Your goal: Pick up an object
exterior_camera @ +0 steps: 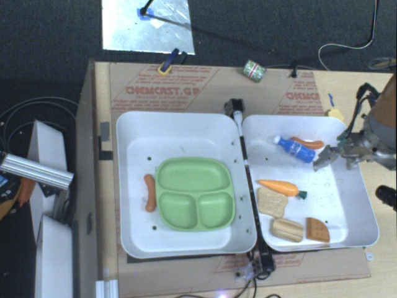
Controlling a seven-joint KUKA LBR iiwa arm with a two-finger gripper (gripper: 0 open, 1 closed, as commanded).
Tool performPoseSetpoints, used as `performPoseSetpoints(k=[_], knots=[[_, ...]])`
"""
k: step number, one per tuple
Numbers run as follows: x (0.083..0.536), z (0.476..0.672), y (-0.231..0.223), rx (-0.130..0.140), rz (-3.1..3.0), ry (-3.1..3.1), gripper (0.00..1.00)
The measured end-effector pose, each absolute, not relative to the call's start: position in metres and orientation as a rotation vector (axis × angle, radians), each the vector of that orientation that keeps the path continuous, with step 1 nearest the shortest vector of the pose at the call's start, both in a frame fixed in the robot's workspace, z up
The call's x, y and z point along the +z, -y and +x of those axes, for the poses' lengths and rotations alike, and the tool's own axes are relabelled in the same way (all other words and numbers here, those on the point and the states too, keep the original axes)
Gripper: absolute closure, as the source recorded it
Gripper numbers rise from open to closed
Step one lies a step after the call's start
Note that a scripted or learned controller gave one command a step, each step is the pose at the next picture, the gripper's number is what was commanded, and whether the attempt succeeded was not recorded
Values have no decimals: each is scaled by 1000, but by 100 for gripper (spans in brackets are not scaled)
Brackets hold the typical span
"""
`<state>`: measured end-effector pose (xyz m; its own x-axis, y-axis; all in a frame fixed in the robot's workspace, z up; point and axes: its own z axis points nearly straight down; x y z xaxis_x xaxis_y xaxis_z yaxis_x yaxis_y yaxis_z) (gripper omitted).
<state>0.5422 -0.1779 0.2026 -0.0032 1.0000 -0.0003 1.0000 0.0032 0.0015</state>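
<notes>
On the bench, the right bin holds, from the near edge back, a cracker, a bread roll, toast, a carrot, and a blue bottle touching a sausage. The gripper hovers just beside the bottle, its jaws' spread impossible to tell. It might nudge the bottle into a roll. The left bin holds a green tray and another sausage.

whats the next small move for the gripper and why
Probably ease the gripper a little further left and down onto the blue bottle. The gripper sits at the right side of the right bin, just beside the bottle's end, with nothing seen between its fingers. A sausage lies against the bottle, so aim mid-bottle.
</notes>
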Motion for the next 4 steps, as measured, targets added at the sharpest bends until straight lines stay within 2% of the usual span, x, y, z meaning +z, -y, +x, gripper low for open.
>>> performPoseSetpoints(k=[1,2,3,4], knots=[[126,574,131,0,2218,-2228,0],[88,513,96,8,2216,-2220,0],[99,515,95,14,2213,-2220,100],[99,515,95,13,2214,-2220,0]])
